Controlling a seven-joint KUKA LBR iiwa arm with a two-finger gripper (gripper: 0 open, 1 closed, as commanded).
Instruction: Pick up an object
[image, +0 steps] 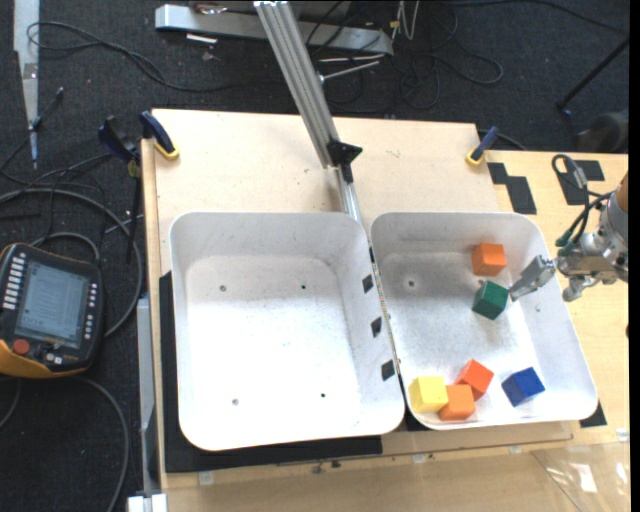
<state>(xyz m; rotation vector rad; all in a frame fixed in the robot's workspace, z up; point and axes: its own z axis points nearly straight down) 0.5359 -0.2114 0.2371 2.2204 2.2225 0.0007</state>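
The hand (552, 283) reaches in over the right rim of the right bin (560, 325), carried by the arm (610, 235) that enters from the view's right. One finger (531, 278) slants down toward the green cube (490, 299), its tip just beside the cube's right face, while the other finger sits back near the bin's rim; they stand spread, with nothing between them, and whether the tip touches the cube cannot be told. Taking the green cube as the landmark: it lies in the upper middle of the right bin, and an orange cube (488, 258) sits just behind it, close but apart. Well in front of it, near the bin's front wall, a yellow cube (428, 392) rests beside two more orange blocks (468, 390) that touch each other, and a blue cube (522, 385) lies a little to their right. To the green cube's left, past the divide where the two rims meet, is the left bin (190, 330). Both bins rest on the pale wooden surface (260, 165), and far to the left of the cube, off the surface on the dark floor, lies a teach pendant (48, 310) among black cables.
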